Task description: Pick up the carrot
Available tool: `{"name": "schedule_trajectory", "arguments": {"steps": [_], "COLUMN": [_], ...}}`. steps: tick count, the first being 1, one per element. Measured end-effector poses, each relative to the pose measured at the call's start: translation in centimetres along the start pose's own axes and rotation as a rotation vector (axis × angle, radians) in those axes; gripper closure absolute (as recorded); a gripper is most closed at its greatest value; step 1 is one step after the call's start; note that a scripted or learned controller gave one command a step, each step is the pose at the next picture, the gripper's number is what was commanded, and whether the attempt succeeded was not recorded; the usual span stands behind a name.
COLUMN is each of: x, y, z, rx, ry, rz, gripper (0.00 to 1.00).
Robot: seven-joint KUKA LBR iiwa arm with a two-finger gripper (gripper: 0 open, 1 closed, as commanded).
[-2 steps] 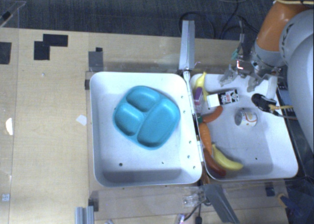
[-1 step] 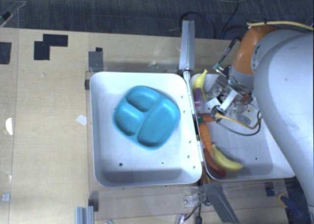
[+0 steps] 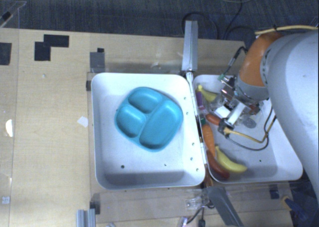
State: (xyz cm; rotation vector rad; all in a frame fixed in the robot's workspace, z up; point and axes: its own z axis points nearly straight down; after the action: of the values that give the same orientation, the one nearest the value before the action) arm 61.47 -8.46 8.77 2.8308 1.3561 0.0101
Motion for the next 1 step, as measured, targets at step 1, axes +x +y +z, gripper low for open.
{"name": "schedule_trajectory", "arguments": {"steps": [1], "x": [-2.77], "y": [-3.84], "z": [-0.15], "rx": [-0.004], "ry": [0.003], "rz": [-0.135], "gripper": [0.00]}}
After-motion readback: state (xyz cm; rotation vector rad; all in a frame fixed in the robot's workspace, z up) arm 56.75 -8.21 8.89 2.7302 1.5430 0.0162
